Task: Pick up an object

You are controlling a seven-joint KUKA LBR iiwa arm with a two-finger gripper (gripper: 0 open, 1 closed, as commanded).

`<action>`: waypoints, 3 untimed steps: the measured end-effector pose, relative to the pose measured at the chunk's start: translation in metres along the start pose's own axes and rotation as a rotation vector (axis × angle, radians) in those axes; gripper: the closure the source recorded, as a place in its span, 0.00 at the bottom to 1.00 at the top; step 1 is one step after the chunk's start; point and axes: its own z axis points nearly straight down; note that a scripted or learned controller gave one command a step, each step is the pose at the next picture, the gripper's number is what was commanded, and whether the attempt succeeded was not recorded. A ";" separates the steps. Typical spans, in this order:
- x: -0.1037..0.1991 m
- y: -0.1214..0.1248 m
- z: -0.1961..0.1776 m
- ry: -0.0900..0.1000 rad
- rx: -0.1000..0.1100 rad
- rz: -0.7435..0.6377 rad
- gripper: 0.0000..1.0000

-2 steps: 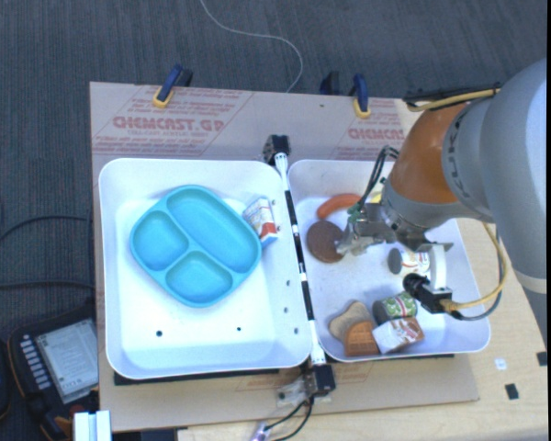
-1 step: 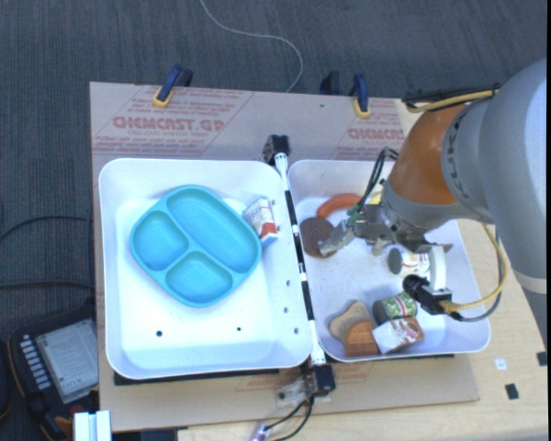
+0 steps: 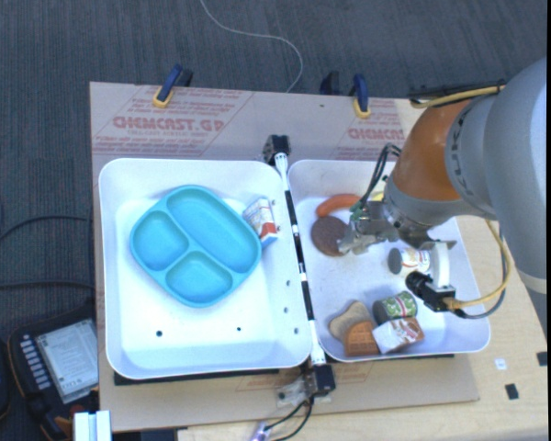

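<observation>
From the overhead camera I see my gripper (image 3: 360,235) low in the right bin (image 3: 459,343); I cannot tell how it is set. The brown disc (image 3: 328,236) lies just beside it toward the divider, the orange piece (image 3: 335,204) just behind, and the small can (image 3: 399,305) nearer the front rim.

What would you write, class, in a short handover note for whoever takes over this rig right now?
Gripper: low in the right bin, at the brown round piece; grasp state cannot be told.
Right bin also holds an orange piece near its far wall, and a cluster at the near wall: tan piece, green-labelled can, small packet.
Left bin: blue divided plate, small carton beside it.
Done: nothing visibly lifted.
Left: grasp and lift one object.
</observation>
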 end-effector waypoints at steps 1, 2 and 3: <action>0.000 0.000 0.000 0.000 0.000 0.000 0.00; 0.000 0.000 -0.009 0.000 0.001 0.000 1.00; 0.000 0.000 -0.009 0.000 0.001 0.000 0.00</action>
